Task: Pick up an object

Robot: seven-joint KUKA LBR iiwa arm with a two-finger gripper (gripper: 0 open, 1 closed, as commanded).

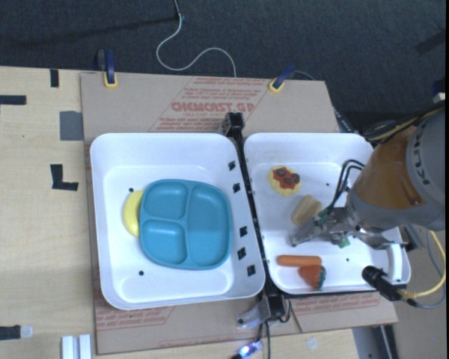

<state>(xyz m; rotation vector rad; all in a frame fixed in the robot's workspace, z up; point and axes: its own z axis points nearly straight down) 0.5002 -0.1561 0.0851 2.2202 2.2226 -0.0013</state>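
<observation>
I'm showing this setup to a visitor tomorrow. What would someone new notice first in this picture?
Probably the big blue divided plate in the left bin, with a yellow object peeking out at its left edge. Next, the grey arm with its orange band reaching into the right bin, its gripper low among small toy foods: a tan piece, an orange carrot and a yellow round with red spots.

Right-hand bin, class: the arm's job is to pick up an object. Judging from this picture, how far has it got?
Done: the arm has reached into the right bin, and its gripper is low among the toy food. In hand: nothing visibly held. It sits between the tan piece and the orange carrot, with both lying on the floor. Left: grasp and lift.
</observation>
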